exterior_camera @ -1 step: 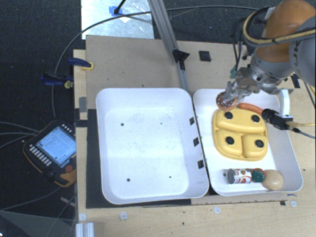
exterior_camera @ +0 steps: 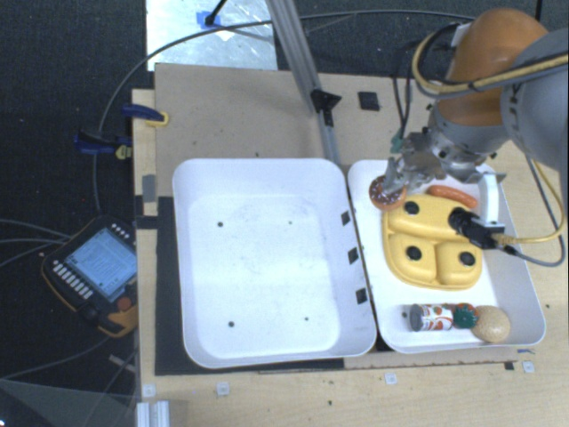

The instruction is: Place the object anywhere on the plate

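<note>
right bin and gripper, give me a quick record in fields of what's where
plate: yellow divided plate in the right bin, three compartments
gripper: gripper above the plate's far left corner
near gripper: small round brown donut-like object at the gripper's tip; grasp unclear
on plate: orange sausage-like item at the far edge
front of bin: small can lying on its side, beige round object beside it
left bin: left bin, white

I see a grey arm (exterior_camera: 538, 105) with a rounded orange band (exterior_camera: 487, 56) above its wrist. Yellow and black cables (exterior_camera: 427, 65) loop around it. My gripper (exterior_camera: 397, 178) is pale metal.
</note>
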You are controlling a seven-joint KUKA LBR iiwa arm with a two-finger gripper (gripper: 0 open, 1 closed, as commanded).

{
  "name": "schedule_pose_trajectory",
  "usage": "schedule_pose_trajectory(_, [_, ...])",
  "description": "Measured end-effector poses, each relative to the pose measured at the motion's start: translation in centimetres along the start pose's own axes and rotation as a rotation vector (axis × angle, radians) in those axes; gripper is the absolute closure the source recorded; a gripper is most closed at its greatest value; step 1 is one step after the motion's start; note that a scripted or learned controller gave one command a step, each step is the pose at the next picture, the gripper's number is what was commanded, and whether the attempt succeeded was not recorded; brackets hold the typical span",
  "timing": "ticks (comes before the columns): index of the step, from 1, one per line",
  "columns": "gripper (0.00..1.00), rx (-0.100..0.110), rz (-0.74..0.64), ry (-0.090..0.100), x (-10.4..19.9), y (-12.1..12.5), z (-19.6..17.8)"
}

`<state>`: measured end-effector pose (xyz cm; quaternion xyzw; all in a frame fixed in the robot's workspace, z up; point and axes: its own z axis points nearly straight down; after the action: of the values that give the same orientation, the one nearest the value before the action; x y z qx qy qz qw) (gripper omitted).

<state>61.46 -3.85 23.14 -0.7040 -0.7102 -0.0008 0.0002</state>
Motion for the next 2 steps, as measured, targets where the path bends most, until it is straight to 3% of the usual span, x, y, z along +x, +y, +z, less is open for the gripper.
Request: schedule_pose_trajectory(2, [1.00,0.003,-0.001,0.001,10.6,-4.4,0.8])
